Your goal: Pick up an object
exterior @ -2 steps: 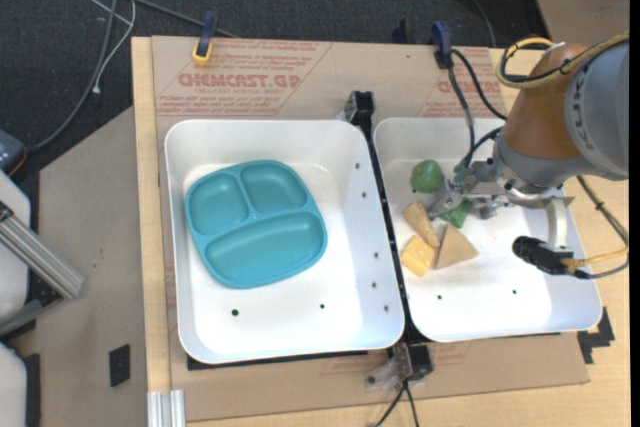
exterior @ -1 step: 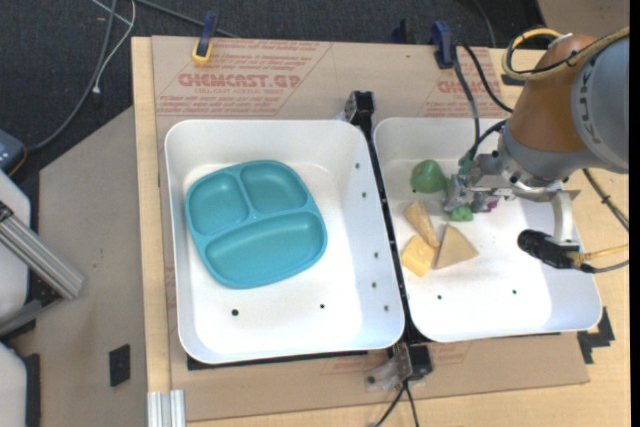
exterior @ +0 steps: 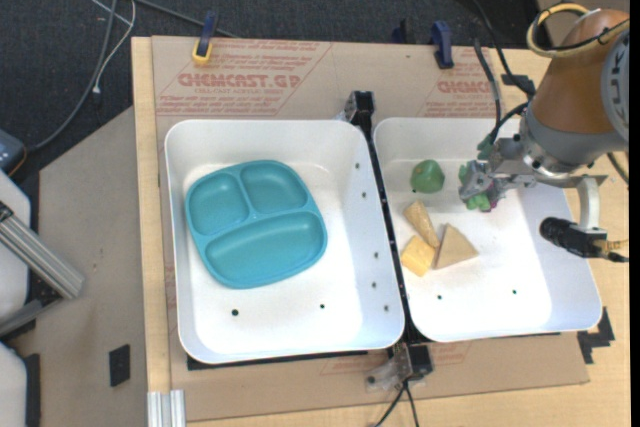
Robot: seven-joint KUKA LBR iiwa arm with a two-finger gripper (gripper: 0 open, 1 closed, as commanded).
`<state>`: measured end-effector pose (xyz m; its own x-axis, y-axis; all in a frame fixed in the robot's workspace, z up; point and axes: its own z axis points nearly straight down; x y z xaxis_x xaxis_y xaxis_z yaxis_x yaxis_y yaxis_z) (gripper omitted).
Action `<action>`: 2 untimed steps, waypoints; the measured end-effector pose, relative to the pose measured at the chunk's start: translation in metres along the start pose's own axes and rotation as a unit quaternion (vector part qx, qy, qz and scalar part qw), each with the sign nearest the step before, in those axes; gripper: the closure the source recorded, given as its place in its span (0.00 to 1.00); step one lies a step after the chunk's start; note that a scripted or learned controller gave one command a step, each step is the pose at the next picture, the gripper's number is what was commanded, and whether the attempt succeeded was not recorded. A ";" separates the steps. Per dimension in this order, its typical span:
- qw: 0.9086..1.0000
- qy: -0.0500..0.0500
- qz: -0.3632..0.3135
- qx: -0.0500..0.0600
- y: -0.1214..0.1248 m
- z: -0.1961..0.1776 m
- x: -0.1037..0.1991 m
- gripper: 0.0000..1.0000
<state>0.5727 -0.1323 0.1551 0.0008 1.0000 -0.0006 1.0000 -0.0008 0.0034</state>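
Bench: I am looking down at a slant on two shallow white bins set side by side on a cardboard-covered board, so that things can be lifted from one beside the other.
Left bin (exterior: 190,315): it holds a teal divided plate (exterior: 257,221), lying flat near the middle, well apart from everything else.
Right bin (exterior: 560,310): this is where the loose pieces lie, so I judge it the working bin.
Green ball (exterior: 428,176): a small round green piece near the bin's far left, just beside the arm's tool.
Tan pieces: a tan stick (exterior: 422,221), a yellow block (exterior: 417,257) and a tan wedge (exterior: 457,246) sit clustered, touching or nearly so, nearer me than the ball.
Arm (exterior: 580,105): it reaches in from my right, wrist low over the far part of the right bin.
Gripper (exterior: 480,187): low at the bin floor, with something green and purple at its tip.
Jaws: I cannot tell whether they are apart, together or clamped on that green thing.
Task's thing: likely the small green piece at the tip, though the ball and the tan cluster are also within easy reach.
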 end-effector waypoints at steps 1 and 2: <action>1.000 0.000 -0.001 -0.001 0.008 -0.062 0.001 1.00; 1.000 0.000 -0.001 -0.001 0.009 -0.101 0.001 1.00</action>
<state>0.5819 -0.1313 0.2565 -0.0009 1.0000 -0.0008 1.0000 0.0009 0.0048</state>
